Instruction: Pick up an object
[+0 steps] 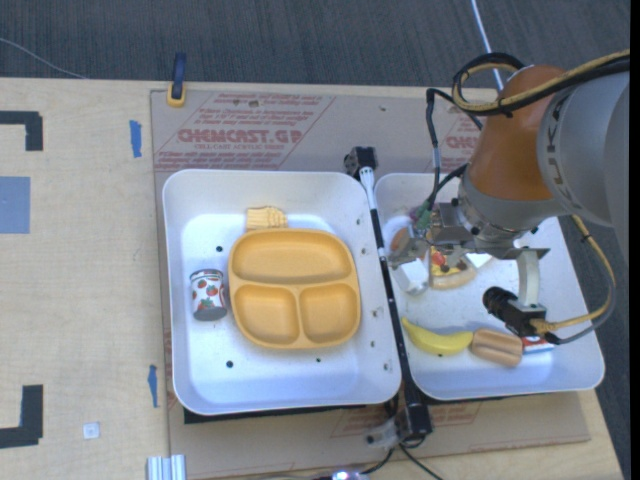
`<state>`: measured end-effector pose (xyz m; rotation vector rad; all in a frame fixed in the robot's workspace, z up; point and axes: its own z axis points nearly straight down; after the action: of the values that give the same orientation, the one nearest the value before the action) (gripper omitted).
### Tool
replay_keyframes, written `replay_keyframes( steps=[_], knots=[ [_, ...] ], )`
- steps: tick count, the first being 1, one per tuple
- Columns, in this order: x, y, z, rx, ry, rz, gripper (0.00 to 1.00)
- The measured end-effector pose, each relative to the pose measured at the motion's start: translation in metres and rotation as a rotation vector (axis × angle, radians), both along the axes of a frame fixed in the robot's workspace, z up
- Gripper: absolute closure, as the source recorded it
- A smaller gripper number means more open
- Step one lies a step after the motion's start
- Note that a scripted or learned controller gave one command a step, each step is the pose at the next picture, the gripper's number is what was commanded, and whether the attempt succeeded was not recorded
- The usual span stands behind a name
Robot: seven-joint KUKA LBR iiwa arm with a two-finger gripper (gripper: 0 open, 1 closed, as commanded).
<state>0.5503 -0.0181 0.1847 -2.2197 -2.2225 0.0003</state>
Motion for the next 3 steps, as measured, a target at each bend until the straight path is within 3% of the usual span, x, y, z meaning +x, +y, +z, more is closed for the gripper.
replay_keyframes(
  steps=[2,3],
  knots=[
    [0.000,0.000,0.000,0.000,0.000,0.000,0.00],
    [-0.013,-0.078,-0.059,-0.001,0.003,-0.004,0.00]
  ],
)
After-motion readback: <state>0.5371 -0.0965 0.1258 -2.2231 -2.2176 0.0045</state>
